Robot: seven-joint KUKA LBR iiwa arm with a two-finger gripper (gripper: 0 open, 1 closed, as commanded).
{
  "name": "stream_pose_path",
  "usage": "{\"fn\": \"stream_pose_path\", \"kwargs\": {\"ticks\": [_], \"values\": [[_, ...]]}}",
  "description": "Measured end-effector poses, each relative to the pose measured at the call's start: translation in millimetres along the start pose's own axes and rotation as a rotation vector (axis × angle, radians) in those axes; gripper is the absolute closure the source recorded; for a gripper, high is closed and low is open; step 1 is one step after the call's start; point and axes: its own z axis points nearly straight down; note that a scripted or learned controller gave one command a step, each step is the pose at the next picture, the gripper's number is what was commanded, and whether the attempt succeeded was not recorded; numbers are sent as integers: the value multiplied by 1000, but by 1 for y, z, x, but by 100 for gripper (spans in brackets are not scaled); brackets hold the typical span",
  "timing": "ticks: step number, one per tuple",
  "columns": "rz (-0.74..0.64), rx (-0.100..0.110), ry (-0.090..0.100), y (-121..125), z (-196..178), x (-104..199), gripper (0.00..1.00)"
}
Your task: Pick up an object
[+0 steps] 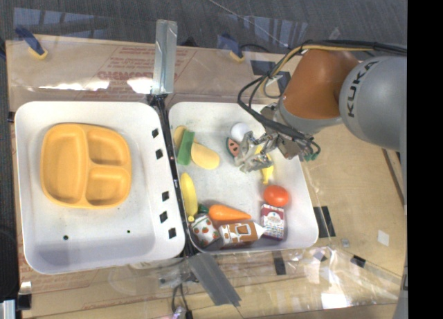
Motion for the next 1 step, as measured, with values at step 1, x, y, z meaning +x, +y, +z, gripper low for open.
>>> {"fn": "stream_pose_path", "kwargs": {"ticks": [1], "values": [[188,7,-9,2,-157,-54,100]]}}
